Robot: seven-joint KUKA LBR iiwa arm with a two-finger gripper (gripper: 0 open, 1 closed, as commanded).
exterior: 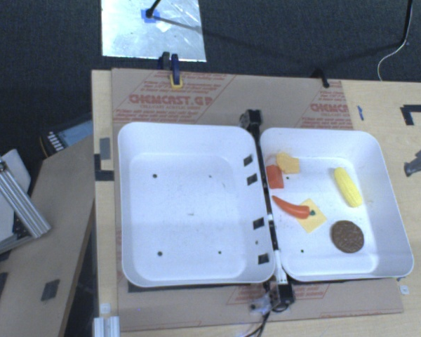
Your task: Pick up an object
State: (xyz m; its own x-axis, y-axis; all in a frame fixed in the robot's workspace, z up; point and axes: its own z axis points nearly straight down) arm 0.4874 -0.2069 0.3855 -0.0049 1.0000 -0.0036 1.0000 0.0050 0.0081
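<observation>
Objects for the pick all lie in the right bin [389,188]; none is lifted yet. I take the corn [347,187] as landmark and go from the near rim to the far one.

Nearest: the brown disc [347,236], below the corn and apart from it. It lies flat and low. Judgement: there is little edge for two fingers to catch, so it is a poor first choice.

Left of the disc, down-left of the corn: the yellow slice [311,217], flat, with the red pepper [292,206] overlapping its upper left corner. A grasp here would likely disturb both.

The corn itself lies alone on bare floor toward the bin's right side, long axis roughly along the bin's depth. Judgement: best candidate. It has height and a rounded body, with space on both flanks. Close across the short width at mid-length; descend straight, since a round body may roll if struck off-centre.

Far left of the corn, near the divider: the orange block [274,177], touching or almost touching the yellow wedge [288,163]. They are crowded against the wall, so less room for fingers.

The gripper [419,160] sits right of the corn, outside the bin's rim, a grey part at the frame edge. Whether it is open or closed cannot be told. It holds nothing visible.

The left bin [126,188] lies beyond the divider, well left of the corn.
</observation>
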